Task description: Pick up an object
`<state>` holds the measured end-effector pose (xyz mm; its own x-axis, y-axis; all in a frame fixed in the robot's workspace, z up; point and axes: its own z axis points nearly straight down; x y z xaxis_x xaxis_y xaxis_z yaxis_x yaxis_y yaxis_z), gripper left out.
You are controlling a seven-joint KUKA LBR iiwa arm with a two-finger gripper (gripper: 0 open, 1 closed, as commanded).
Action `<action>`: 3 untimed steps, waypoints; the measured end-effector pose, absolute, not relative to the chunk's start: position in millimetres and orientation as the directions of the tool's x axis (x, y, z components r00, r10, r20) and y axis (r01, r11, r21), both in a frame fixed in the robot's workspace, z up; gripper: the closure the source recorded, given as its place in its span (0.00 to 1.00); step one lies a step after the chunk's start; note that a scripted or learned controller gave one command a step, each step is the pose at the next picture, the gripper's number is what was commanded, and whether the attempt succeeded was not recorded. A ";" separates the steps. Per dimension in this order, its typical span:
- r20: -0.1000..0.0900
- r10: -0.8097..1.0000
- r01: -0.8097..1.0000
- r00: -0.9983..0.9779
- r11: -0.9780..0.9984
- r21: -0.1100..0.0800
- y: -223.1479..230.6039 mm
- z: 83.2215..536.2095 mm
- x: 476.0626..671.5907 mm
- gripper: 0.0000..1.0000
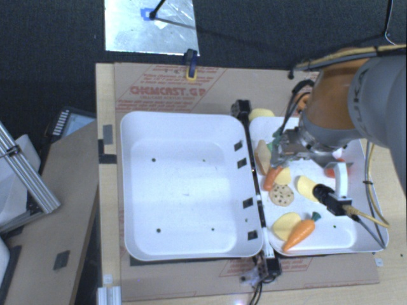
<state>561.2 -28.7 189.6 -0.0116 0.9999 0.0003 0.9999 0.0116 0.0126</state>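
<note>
View from above the bench. The arm (356,100) reaches in from the right and bends down over the right bin (334,232). Its gripper (280,152) is low over the bin's left half, near the wall shared with the left bin (184,189).

The wrist hides the gripper's tip. Whether it is spread or pressed together cannot be told from here, and nothing can be seen held in it.

- **Below the gripper:** a pale wedge (261,156) leans at the left wall, beside the gripper. A small carrot (272,178) lies slantwise just below the gripper, its upper end at or under the tip. Whether they touch cannot be told.
- **Nearer the front:** a cookie (281,196) lies just beside the small carrot's lower end, and a lemon (306,186) lies to its right. Farther forward a yellow piece (285,222) touches a large carrot (299,233), which points toward the front-left corner.
- **Elsewhere in the bin:** a yellow ball (261,114) sits at the rear-left corner, well apart from the gripper. A red piece (331,169) shows partly under the arm on the right.

All the objects that could be picked lie in the right bin. Both bins stand on a cardboard sheet (172,89).
</note>
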 end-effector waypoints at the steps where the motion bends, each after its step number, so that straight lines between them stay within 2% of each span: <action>1: 0.001 1.000 1.000 -0.009 0.009 0.020 -1.4 326.3 593.2 1.00; 2: 0.003 1.000 1.000 -0.012 0.012 0.016 60.7 431.2 597.3 1.00; 3: 0.002 1.000 1.000 -0.010 0.010 0.004 117.9 446.3 593.8 1.00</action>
